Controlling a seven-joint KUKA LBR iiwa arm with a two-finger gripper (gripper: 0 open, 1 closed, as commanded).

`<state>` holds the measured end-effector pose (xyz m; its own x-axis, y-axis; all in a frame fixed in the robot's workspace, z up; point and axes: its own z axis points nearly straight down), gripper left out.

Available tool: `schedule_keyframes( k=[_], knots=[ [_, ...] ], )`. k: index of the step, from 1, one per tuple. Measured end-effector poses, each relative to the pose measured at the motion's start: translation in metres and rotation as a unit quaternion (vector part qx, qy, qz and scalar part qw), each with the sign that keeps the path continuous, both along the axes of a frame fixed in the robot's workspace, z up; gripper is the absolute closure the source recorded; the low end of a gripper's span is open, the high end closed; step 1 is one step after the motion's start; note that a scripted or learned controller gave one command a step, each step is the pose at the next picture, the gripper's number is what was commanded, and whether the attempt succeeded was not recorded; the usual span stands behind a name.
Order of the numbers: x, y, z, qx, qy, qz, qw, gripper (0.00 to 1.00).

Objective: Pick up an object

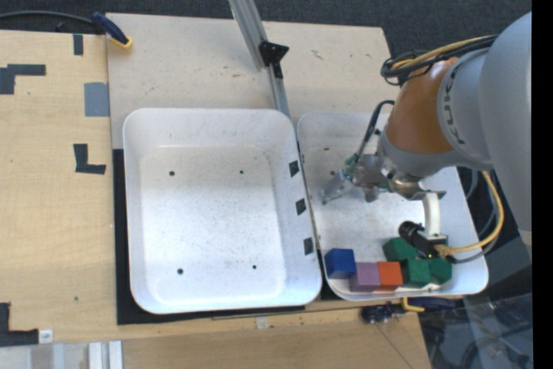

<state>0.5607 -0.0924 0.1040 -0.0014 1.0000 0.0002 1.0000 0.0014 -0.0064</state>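
Several small blocks lie along the front edge of the right bin (324, 134): a blue block (340, 262), a purple block (367, 275), an orange block (390, 273) and green pieces (419, 265). My gripper (350, 191) hangs over the middle of the right bin, well behind the blocks. It is open and nothing sits between its fingers. The grey arm with its orange band (419, 112) comes in from the right and hides part of the bin's back right corner.
The left bin (138, 130) stands beside the right one, sharing a raised rim. A metal rail (244, 4) slants down from the top to the bins' junction. Cables (484, 225) loop at the right bin's right side.
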Motion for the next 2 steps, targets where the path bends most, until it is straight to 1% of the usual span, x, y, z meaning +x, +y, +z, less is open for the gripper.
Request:
schedule_keyframes(
  k=[1,2],
  knots=[
    [0.001,0.0,0.013,0.0005,-0.001,0.0,1.0,1.0],
    [0.006,-0.008,0.06,-0.0005,-0.005,-0.001,1.0,1.0]
  ],
)
